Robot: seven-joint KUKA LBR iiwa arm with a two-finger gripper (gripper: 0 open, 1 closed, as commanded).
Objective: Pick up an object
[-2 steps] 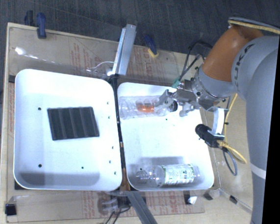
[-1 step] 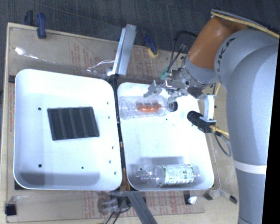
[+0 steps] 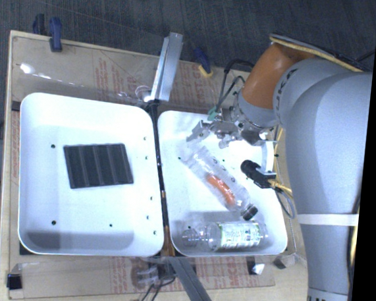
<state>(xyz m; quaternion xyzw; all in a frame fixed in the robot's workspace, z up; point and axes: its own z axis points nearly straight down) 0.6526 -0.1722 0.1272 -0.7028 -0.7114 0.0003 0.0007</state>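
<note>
Currently the grey arm's two-finger gripper (image 3: pixel 208 130) hovers over the far end of the right white bin (image 3: pixel 180 195); whether its jaws are apart or together cannot be told. Just beside it lies a clear plastic tube with orange contents (image 3: pixel 219 179), probably light, slick and easily crushed, so it is best gripped across its middle. A clear plastic bottle (image 3: pixel 229 235) lies by the near wall.

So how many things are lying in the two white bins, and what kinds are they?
Dark ribbed pad: 1
Clear plastic bottle: 1
Clear tube with something orange inside: 1
Total: 3
</note>
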